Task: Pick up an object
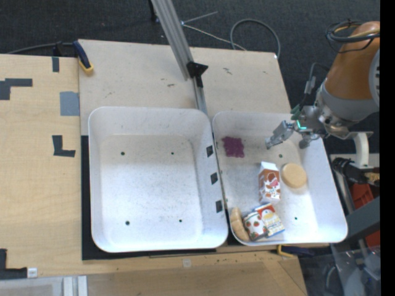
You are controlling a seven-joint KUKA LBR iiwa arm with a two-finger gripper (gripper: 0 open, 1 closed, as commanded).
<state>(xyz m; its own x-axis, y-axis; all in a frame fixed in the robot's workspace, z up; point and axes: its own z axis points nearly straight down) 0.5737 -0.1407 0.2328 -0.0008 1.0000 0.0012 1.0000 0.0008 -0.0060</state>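
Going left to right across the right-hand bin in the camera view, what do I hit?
Purple item → bun-like piece at the near rim → small carton → round tan disc. The printed packet overlaps the carton's span, so I left it unplaced. The gripper hovers over the far right part.

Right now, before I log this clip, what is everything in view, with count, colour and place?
white bins: two, side by side on the bench
purple object: one, right bin, upper left
small carton: one, white and red, right bin centre
round tan object: one, just right of the carton
printed packet: one, white and red, right bin's near edge
bread-like piece: one, tan, left of the packet
end effector: one, grey, open, above right bin's upper right, holding nothing
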